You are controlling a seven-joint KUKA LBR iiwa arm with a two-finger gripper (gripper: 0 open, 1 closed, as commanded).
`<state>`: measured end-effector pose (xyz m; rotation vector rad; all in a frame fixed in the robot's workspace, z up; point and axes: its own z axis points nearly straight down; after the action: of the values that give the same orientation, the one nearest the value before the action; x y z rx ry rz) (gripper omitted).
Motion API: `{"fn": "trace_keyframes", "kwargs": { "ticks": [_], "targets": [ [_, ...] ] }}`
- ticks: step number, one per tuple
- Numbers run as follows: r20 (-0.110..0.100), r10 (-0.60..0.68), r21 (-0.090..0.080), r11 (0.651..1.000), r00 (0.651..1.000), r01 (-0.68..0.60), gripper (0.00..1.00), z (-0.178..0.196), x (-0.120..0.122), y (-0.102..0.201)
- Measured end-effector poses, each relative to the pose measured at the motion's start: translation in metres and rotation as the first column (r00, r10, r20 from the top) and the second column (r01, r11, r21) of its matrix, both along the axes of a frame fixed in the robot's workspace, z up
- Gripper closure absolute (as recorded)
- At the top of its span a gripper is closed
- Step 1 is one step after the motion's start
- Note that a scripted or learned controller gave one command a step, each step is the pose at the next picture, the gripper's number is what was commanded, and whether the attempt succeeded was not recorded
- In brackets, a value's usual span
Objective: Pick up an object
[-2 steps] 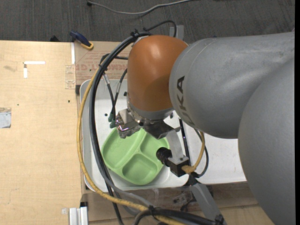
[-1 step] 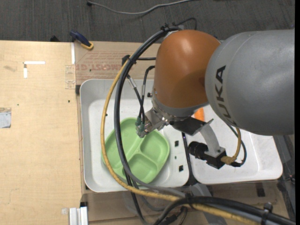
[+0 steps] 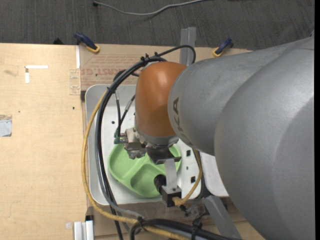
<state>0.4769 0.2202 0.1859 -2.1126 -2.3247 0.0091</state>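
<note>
A light green, dish-like plastic object (image 3: 131,168) lies in the near part of the left white bin (image 3: 94,134). The arm reaches in from the right and its orange band and wrist hang directly over that bin. The gripper (image 3: 150,153) sits low over the green object's right part, and the wrist hides its fingertips. I cannot tell whether anything is between them.
The big grey arm covers the right side of the view and hides the right bin. Black and yellow cables loop around the left bin's left and near sides. Bare wooden bench (image 3: 40,149) stretches to the left. Two clamps (image 3: 87,42) hold the far edge.
</note>
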Motion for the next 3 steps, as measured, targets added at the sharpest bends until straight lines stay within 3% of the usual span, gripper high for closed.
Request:
{"fn": "trace_keyframes", "kwargs": {
  "ticks": [1, 2, 3],
  "targets": [
    [0.002, 0.226, 0.001, 0.974, 0.974, -0.226, 1.0, 0.089, 0.001, 0.002],
    [0.0, -0.12, -0.001, 0.993, 0.993, 0.12, 1.0, 0.049, 0.0, -0.008],
    [0.001, 0.074, 0.0, 0.997, 0.997, -0.074, 1.0, 0.062, 0.001, -0.058]
  ]
}}
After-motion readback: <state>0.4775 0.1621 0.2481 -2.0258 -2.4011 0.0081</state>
